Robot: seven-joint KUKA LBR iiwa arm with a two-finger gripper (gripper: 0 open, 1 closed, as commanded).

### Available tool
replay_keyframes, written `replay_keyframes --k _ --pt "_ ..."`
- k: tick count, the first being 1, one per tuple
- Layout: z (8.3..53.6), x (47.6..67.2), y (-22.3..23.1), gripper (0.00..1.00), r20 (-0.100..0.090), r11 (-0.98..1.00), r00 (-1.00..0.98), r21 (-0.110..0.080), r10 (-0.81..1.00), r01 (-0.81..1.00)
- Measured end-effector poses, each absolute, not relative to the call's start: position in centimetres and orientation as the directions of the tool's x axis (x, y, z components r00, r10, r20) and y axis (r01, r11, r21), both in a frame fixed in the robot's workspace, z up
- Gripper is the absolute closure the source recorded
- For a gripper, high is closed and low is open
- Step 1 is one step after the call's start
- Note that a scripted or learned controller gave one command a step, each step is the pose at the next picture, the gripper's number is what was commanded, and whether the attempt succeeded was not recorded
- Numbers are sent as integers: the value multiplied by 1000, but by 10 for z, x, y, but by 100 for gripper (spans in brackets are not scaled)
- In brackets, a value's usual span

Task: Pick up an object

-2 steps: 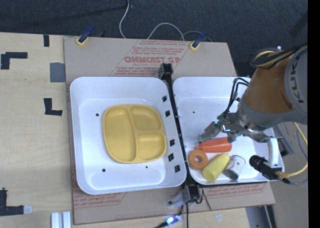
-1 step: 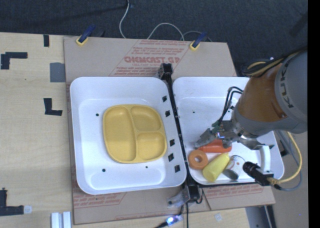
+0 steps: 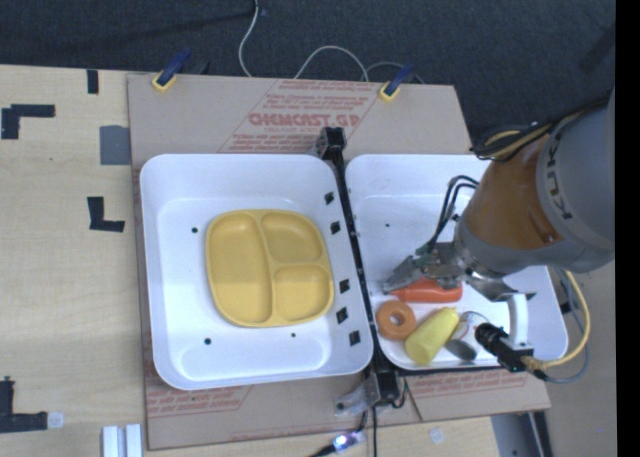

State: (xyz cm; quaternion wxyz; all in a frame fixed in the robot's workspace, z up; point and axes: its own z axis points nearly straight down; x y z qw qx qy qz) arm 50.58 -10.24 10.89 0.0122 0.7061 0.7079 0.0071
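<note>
The gripper [image 3: 420, 270] hung low over the right bin [image 3: 400, 190], right above the carrot [image 3: 432, 293]; jaw state impossible to tell.

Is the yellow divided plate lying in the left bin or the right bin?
In the left bin: the yellow plate lies flat on its floor, compartments up.

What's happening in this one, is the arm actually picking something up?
The arm's pincer is down in the right bin, right beside an orange carrot-like piece. An orange ring and a yellow piece lie near it. Whether anything is gripped cannot be told. The left bin holds a yellow divided plate, untouched.
</note>
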Motion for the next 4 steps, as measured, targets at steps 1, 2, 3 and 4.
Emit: replay_keyframes --k 1,2,3,4 --pt "119 505 -100 100 -1 3 -3 22 1000 1000" --pt "169 515 -104 100 0 1 -1 0 1000 1000" --pt "220 515 -104 100 -1 1 -1 1 1000 1000" --pt "213 541 -48 100 1 6 -6 -1 1000 1000"
